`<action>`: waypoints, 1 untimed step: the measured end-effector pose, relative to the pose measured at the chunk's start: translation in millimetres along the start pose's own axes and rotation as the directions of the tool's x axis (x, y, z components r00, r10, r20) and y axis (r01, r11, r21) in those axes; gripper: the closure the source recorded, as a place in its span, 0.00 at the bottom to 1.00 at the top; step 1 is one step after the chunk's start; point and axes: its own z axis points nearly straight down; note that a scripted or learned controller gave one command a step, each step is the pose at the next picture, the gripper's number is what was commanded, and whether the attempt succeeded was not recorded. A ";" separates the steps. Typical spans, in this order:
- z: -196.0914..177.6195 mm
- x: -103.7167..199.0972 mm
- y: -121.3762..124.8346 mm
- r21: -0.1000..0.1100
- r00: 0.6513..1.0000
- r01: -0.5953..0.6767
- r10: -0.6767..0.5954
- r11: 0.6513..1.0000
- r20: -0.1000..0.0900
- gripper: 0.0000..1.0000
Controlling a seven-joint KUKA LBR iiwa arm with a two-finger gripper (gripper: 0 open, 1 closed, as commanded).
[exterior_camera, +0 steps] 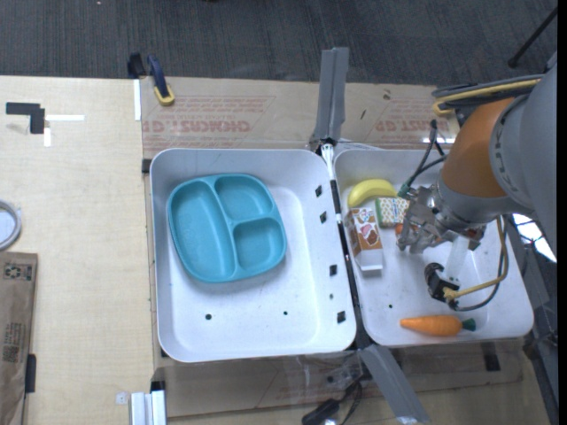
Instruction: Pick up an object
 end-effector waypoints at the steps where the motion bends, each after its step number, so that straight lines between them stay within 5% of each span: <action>1: -46.2 -35.7 22.9 -0.005 0.999 -0.038 0.038 0.999 -0.001 1.00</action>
